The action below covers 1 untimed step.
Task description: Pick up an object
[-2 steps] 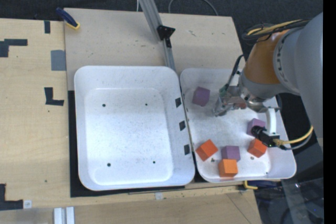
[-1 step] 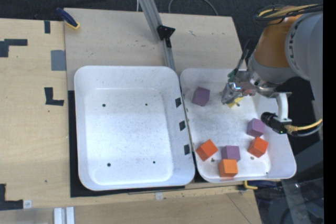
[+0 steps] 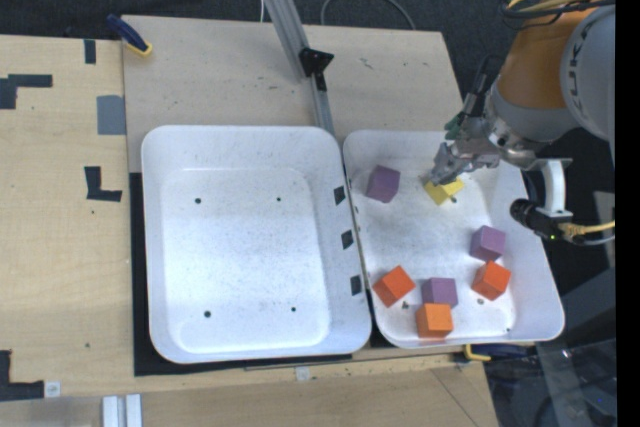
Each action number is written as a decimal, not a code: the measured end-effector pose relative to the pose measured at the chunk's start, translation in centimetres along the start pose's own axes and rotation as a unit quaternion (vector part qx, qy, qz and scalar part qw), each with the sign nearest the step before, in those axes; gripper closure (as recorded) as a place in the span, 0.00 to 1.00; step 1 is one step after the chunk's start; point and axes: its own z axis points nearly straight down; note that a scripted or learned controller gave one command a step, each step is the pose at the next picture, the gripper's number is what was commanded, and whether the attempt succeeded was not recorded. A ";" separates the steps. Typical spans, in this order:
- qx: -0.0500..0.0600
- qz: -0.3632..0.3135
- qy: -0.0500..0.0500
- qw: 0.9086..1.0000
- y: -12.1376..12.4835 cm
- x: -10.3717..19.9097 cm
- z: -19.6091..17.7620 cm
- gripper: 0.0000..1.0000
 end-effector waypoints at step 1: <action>-0.001 0.000 -0.001 1.000 0.2 -1.0 -5.7 1.00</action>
